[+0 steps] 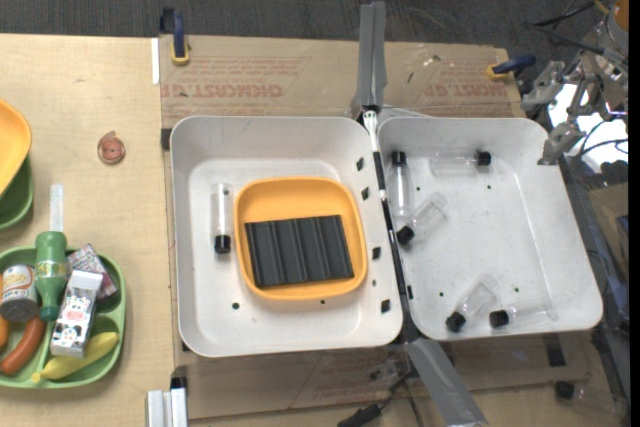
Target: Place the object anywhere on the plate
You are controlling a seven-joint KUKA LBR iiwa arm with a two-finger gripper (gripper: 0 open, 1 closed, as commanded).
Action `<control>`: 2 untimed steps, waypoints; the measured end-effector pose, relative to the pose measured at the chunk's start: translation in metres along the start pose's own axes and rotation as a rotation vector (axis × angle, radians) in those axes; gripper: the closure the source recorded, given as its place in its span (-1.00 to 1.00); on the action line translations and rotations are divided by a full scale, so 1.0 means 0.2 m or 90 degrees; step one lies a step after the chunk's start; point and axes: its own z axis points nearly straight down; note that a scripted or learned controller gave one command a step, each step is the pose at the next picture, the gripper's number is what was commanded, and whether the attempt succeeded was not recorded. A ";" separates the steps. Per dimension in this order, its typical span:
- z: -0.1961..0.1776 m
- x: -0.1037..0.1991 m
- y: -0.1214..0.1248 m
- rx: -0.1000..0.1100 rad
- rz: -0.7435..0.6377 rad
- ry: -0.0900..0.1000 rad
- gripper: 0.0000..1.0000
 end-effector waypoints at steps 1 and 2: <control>-0.01 -0.02 0.04 0.000 -0.157 -0.002 -1.00; -0.05 -0.03 0.00 0.000 -0.307 -0.002 -1.00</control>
